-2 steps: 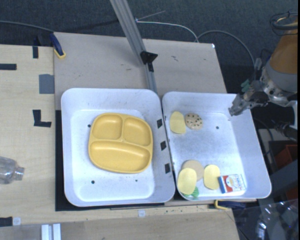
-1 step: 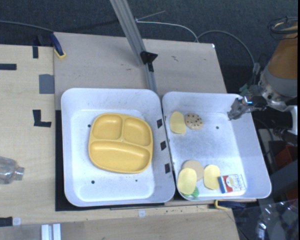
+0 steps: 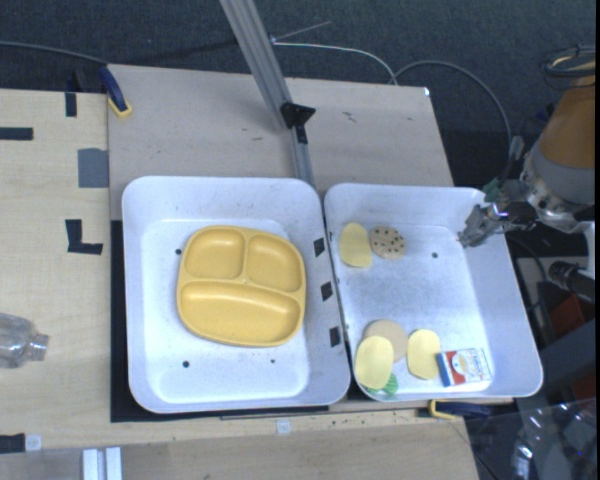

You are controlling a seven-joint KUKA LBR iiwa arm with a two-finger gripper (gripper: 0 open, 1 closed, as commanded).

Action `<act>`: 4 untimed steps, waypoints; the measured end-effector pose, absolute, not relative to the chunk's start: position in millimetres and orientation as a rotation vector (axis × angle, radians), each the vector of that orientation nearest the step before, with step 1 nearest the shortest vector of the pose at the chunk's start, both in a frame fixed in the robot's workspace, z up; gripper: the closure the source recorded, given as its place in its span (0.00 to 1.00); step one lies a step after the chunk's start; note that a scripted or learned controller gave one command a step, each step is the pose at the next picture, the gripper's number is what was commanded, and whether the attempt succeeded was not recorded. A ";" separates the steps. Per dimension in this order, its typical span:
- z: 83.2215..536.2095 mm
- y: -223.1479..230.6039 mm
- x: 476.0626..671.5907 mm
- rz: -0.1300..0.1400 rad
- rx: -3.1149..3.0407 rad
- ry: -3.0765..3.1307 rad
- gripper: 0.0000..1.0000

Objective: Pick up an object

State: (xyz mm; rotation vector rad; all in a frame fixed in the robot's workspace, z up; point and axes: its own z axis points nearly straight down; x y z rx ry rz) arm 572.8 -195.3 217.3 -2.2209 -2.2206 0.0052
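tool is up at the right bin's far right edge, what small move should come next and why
Probably a short move inward and down toward the round speckled brown cookie. The tool sits at the upper right rim of the shallow white right bin, over bare floor with nothing under it. That cookie, beside a pale yellow oval piece, looks like the nearest object.

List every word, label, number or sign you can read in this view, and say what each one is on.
No text here can be read.
Small carton in the right bin: red, white and blue printing, too small and blurred to read.
Yellow divided plate in the left bin: no marking seen.
Black tape marks on the bench: plain shapes, not letters.
Clear bottle: no label legible.
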 end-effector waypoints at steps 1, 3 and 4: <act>206.6 -207.9 564.1 0.006 -2.221 -2.220 1.00; 223.4 -207.0 553.2 0.000 -2.218 -2.226 1.00; 232.8 -206.1 553.8 -0.002 -2.216 -2.227 1.00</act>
